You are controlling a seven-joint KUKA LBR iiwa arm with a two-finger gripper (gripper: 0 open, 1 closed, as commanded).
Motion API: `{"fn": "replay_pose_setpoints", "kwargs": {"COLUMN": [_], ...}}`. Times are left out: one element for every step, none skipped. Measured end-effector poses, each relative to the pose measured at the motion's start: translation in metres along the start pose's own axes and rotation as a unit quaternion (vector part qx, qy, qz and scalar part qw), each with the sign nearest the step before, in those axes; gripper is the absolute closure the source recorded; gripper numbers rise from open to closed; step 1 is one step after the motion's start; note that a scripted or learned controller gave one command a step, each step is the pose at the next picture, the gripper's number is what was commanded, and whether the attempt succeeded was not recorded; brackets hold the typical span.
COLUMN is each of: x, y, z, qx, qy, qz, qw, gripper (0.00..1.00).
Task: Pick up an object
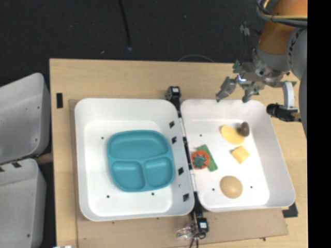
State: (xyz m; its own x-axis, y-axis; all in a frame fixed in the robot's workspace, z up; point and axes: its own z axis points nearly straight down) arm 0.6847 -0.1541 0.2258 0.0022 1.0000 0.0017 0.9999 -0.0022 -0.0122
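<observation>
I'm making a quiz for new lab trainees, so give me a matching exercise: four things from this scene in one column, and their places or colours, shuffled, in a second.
Things:
1. sectioned tray
2. tan round object
3. small yellow block
4. tool

Descriptions:
A. above the far rim of the right bin, fingers spread
B. teal, lying in the left bin
C. nearest the right bin's front edge
D. between the yellow oval piece and the tan round object

Pairs: 1-B, 2-C, 3-D, 4-A
</observation>
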Motion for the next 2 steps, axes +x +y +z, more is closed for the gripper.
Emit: {"fn": "replay_pose_setpoints", "kwargs": {"x": [0.0,-0.002], "y": [0.003,-0.002], "z": [-0.01,0.053], "qx": [-0.007,-0.004], "qy": [-0.001,-0.002], "qz": [-0.002,0.0], "qw": [1.0,1.0], "gripper": [0.0,0.0]}}
